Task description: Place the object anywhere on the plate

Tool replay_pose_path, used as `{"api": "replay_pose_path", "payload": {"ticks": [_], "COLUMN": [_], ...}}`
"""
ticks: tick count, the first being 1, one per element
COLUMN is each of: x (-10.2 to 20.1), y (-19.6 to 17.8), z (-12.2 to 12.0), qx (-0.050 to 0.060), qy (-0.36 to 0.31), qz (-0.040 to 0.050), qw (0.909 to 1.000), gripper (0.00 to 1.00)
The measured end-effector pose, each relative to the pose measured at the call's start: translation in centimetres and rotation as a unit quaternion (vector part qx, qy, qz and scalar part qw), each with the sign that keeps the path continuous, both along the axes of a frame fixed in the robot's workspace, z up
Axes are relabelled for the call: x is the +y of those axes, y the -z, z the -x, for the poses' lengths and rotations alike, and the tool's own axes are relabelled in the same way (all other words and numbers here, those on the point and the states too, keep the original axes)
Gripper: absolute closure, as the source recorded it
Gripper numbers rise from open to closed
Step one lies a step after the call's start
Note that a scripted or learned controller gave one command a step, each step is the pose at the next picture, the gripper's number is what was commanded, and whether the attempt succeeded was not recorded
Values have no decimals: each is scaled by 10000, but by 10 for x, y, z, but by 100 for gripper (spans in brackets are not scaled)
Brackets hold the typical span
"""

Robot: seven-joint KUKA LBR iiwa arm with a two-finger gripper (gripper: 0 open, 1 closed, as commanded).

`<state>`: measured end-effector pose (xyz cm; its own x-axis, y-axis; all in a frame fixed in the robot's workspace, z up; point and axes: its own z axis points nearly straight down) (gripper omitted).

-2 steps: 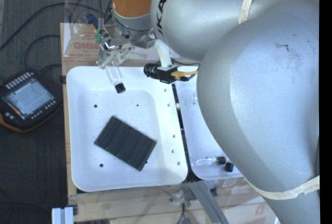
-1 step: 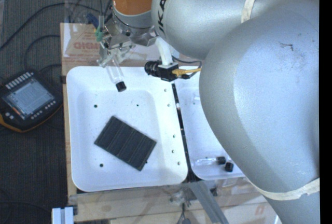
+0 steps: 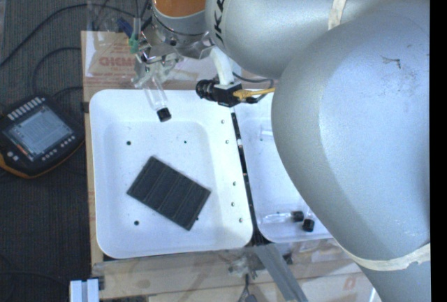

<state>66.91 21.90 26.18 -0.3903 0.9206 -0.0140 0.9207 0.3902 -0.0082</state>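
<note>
One gripper (image 3: 158,99) low over the left bin's (image 3: 112,154) far edge.

Around my dark ribbed plate (image 3: 168,192) the left bin (image 3: 112,238) floor lies open on every side; my own big grey arm (image 3: 349,119) blocks the right bin (image 3: 262,175).

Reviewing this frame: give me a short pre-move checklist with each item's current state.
1. Pincer in view over left bin's upper edge: ok.
2. Object between the pincer's fingers: cannot tell.
3. Dark ribbed plate lying flat in left bin: ok.
4. Plate top free for placing: ok.
5. Pincer above the plate: not ok, it is up-frame of it.
6. Right bin contents: cannot tell, arm covers most.
</note>
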Motion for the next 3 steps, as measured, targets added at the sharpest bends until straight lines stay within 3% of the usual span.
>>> {"api": "replay_pose_path", "payload": {"ticks": [1,3], "x": [3,4], "y": [-172,-188], "z": [0,-2], "qx": [-1,-11], "qy": [-2037,-2032], "qz": [-65,-28], "qw": [9790,9791], "gripper": [100,100]}}
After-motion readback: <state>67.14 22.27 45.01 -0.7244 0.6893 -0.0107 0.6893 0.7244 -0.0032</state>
